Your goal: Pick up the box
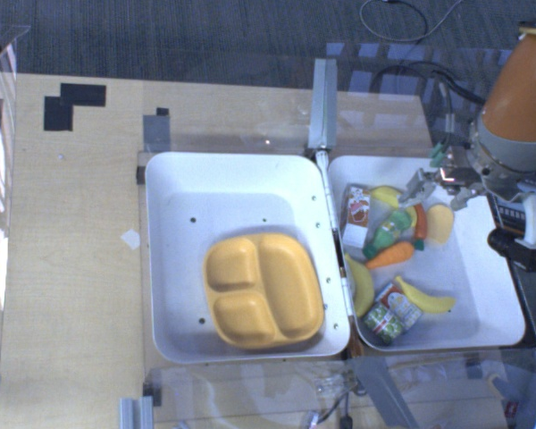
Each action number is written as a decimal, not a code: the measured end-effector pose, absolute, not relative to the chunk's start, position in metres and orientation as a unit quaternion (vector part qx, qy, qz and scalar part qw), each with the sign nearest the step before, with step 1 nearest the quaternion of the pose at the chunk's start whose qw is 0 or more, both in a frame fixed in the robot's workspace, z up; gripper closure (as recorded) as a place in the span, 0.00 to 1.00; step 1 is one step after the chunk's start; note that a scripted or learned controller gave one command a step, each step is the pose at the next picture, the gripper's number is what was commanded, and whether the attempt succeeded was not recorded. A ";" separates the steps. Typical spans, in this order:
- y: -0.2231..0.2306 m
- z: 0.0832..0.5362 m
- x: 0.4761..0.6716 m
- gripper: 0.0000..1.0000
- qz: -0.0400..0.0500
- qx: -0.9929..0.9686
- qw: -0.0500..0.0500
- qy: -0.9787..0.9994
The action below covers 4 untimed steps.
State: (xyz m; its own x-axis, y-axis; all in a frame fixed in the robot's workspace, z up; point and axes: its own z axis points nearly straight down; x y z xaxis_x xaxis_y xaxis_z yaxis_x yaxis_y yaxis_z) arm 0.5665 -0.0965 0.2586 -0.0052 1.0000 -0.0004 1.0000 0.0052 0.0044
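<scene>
The box (357, 214) is a small white carton with a red label, lying at the left wall of the right bin (491, 329), near its far end. My gripper (440, 189) hangs over the far part of that bin, to the right of the box and apart from it. Its fingers are spread open with nothing between them. The orange band of the arm (521, 88) rises above it at the right.
Beside the box lie a green bottle (389, 232), a carrot (392, 256), a pale yellow fruit (439, 223), two bananas (426, 298) and a can (389, 318). The left bin (174, 204) holds a yellow divided tray (263, 289).
</scene>
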 end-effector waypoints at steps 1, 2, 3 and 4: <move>-0.129 0.089 0.596 0.00 0.004 0.687 0.005 0.727; -0.129 0.101 0.598 1.00 0.006 0.686 0.008 0.727; -0.098 0.175 0.670 1.00 0.002 0.781 0.002 0.624; -0.065 0.202 0.670 1.00 0.002 0.802 0.002 0.597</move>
State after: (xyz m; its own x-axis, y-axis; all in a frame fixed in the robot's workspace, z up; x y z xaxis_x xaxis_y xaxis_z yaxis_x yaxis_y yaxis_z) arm 0.6700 -0.0647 0.2021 0.2871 0.9579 0.0012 0.9579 -0.2871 0.0064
